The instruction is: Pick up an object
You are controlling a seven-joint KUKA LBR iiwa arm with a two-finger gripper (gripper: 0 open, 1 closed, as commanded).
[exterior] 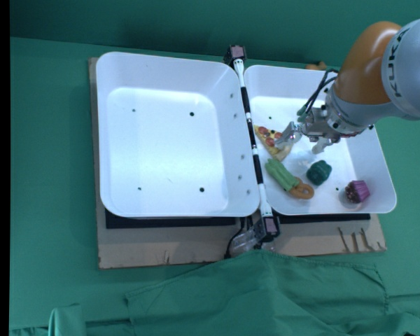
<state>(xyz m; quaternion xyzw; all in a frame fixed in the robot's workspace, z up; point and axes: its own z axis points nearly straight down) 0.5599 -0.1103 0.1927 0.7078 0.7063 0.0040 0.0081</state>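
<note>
Reaching in from the right, the grey and orange arm (378, 68) hangs over the right bin (378, 161). Its hand (294, 133) is right at the pizza slice toy (271, 141), near the bin's left wall. One finger touches the slice, but I cannot tell if the hand is open or closed. A long green toy (283, 174) lies below the slice, touching an orange ring (303, 191). A dark green toy (319, 172) and a purple toy (358, 190) sit farther right. The left bin (169, 140) sits beside it on the green counter (49, 152).
</note>
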